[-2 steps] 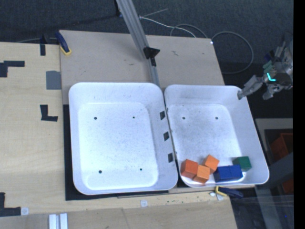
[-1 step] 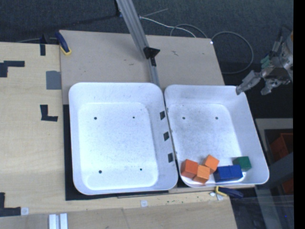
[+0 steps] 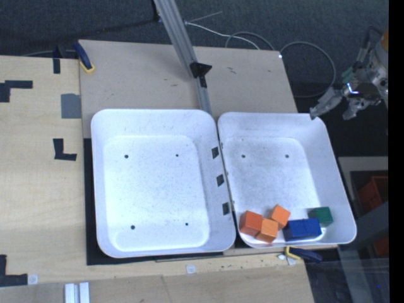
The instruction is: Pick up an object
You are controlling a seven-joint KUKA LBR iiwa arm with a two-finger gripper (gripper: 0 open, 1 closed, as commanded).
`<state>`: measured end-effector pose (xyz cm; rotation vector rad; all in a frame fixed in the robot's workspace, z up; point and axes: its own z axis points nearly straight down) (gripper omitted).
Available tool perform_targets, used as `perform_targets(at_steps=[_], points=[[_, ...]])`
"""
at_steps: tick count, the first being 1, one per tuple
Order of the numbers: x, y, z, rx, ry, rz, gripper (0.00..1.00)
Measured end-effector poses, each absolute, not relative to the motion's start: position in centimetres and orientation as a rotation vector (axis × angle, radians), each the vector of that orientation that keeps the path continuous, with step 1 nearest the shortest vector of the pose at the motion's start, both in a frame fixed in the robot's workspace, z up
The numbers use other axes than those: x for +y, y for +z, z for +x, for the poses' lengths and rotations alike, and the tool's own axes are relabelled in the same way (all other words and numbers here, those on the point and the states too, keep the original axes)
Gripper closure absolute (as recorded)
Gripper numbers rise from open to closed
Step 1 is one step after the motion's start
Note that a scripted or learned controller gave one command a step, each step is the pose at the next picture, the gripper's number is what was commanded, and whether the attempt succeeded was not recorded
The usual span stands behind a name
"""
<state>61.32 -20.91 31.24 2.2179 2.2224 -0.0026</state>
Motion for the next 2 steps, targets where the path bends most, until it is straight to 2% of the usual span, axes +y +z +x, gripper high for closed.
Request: perform_targets(at_steps=[2], points=[[-20.9,31.6,56.7,2.223,-0.003,2.222,0.00]])
